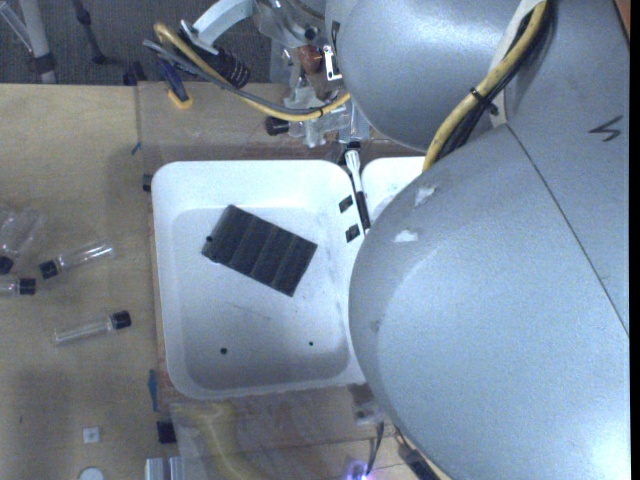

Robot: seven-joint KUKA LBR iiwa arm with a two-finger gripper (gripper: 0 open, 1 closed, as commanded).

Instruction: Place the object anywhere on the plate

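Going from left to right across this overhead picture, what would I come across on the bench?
Clear vials on the wooden bench → left bin wall → black ridged plate inside that bin → grey arm, which covers most of the right bin.

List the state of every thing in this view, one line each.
black ribbed slab: lying flat and tilted on the left bin's floor, nothing touching it.
left bin: upright, holding the slab.
right bin: mostly covered by the arm.
hand: at the far edge above the bins; grip unclear.
clear vials: lying on their sides on the bench, black caps on.
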